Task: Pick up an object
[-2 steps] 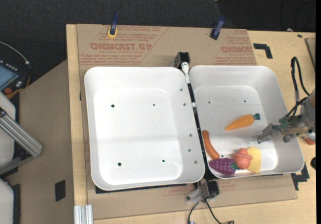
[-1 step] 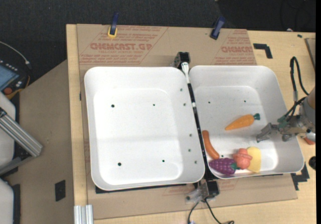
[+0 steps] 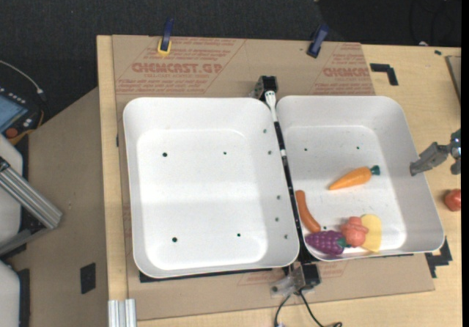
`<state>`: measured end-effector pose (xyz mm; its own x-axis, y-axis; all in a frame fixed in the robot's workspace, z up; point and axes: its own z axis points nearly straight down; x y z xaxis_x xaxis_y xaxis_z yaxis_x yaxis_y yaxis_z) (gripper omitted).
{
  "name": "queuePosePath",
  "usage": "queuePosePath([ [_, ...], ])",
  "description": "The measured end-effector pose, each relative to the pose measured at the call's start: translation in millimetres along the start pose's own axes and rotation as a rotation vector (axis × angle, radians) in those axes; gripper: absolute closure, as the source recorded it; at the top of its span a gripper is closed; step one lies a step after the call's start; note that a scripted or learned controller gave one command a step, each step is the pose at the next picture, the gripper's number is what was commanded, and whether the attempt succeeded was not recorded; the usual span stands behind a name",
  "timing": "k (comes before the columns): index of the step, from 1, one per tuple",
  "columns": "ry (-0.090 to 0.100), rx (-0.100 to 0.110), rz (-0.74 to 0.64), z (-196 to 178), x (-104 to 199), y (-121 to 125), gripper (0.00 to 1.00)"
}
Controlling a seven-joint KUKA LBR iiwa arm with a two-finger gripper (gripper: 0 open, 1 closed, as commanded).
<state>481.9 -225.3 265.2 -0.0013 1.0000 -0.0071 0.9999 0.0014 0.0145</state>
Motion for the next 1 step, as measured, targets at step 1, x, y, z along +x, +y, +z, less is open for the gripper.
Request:
queuePosePath([
  [1, 0.013, 0.028, 0.003, 146.3, 4.2, -8.6, 0.00],
])
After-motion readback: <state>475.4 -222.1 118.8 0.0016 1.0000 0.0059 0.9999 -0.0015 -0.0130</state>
